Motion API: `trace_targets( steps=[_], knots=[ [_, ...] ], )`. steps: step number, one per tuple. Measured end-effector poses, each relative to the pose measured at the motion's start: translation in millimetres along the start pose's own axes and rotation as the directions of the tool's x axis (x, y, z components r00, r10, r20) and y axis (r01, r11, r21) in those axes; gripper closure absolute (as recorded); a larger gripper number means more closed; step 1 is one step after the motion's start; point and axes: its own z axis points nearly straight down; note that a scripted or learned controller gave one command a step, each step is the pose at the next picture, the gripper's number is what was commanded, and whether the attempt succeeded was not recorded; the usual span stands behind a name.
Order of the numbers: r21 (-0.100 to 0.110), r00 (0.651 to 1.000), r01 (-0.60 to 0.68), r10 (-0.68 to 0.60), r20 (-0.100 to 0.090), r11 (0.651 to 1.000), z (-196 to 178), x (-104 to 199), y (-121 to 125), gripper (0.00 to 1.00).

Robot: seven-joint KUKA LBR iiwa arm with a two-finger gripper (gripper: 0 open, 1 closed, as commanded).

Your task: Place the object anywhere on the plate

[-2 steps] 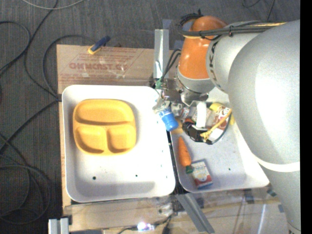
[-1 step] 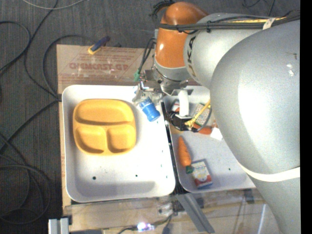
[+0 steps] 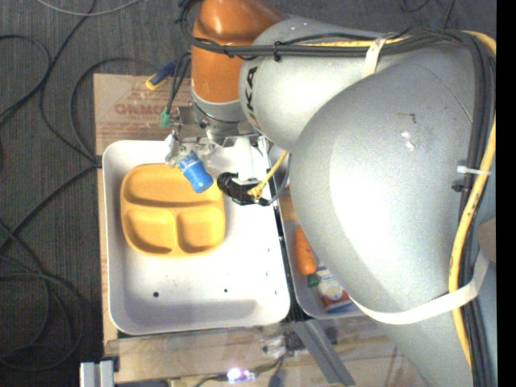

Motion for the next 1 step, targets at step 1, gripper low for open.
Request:
trace_targets(
  steps=[1],
  knots=[
    [0.0, 0.997, 0.084, -0.084, 0.0, 0.997, -27.3, -65.6, -27.1, 1.0]
  ],
)
